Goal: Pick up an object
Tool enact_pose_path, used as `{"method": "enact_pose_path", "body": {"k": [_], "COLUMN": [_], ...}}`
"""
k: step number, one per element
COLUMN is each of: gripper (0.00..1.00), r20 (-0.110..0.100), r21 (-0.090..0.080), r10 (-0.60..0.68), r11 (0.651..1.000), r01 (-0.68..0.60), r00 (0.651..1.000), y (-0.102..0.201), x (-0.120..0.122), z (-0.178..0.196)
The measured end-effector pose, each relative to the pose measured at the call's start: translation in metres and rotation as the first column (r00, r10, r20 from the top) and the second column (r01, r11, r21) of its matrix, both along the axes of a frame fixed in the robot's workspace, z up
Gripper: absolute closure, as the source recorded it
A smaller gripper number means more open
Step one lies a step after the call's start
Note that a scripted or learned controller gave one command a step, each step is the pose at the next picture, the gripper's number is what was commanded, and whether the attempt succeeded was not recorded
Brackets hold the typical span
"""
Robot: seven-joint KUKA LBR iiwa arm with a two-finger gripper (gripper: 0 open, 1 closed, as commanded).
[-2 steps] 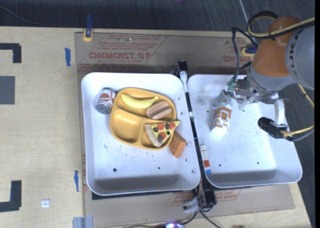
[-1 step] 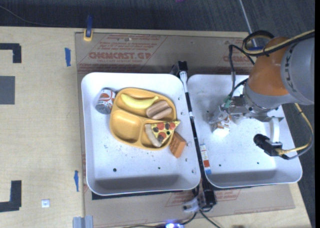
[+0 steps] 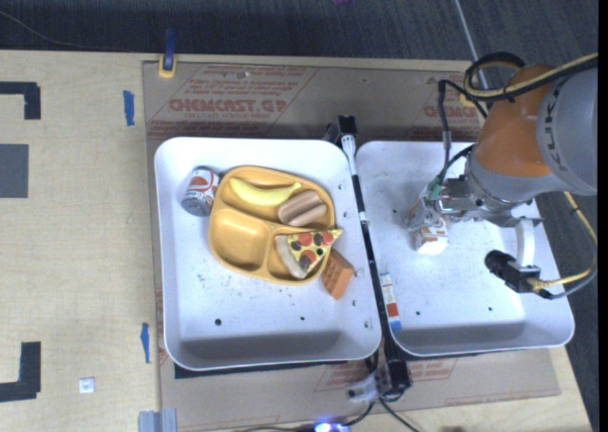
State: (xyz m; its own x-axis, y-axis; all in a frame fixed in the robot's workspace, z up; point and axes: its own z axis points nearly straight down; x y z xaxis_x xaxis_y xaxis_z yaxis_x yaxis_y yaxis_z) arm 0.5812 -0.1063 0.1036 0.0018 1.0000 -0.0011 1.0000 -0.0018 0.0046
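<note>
We see our two-finger gripper point(image 3: 429, 223) low in the right white bin point(image 3: 475, 326), fingers' state untellable; it may grasp nothing, with the yellow plastic food tray point(image 3: 249, 231) lying left.

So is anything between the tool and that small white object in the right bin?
Nothing visible. The tool hangs right above the small white object in the right bin, with bare bin floor around it.

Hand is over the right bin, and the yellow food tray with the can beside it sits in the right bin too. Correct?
Not quite. The hand is over the right bin, but the yellow tray and the can beside it sit in the left bin, as the camera view shows.
</note>
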Motion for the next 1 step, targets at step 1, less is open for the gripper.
{"method": "enact_pose_path", "body": {"k": [1], "gripper": [1.00], "r20": [-0.004], "r21": [0.001], "r10": [0.003], "r11": [1.000], "r01": [-0.003], "r00": [1.000], "y": [0.0640], "x": [-0.0425], "z": [0.0811]}}
